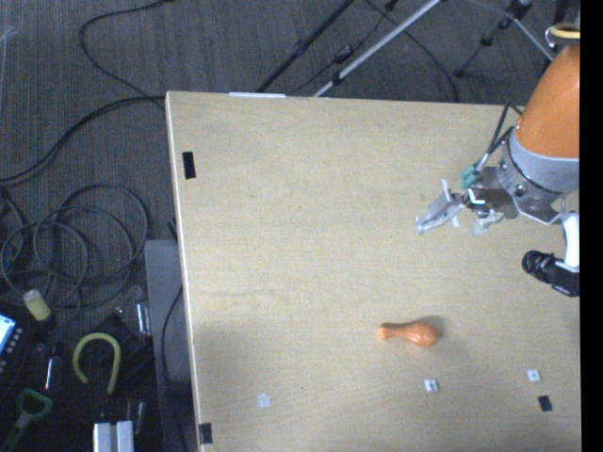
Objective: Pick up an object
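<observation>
Obj on bench, nearer cam than gripper.

Wide bare room is left on the worktop around the pincer, with only an orange object lying well apart below it and small markers near the lower edge.
</observation>
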Robot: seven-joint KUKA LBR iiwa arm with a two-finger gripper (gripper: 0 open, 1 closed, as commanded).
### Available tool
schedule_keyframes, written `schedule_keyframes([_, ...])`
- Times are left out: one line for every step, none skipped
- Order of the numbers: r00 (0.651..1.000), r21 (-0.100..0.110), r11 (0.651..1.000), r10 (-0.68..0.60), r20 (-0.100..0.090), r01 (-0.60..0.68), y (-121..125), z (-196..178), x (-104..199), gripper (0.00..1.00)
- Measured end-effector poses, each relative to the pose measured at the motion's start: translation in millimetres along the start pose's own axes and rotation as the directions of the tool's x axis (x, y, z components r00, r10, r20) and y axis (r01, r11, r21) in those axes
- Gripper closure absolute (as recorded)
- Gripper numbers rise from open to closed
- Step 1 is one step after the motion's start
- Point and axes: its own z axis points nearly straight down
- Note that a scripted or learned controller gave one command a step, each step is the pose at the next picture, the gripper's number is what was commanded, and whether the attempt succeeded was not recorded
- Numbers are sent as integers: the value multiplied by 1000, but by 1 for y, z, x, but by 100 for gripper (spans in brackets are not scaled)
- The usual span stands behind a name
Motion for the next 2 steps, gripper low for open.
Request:
schedule_keyframes([989,-1,989,-151,3,151,62,18,-26,0])
schedule_keyframes([984,0,984,-176,4,176,109,102,-38,0])
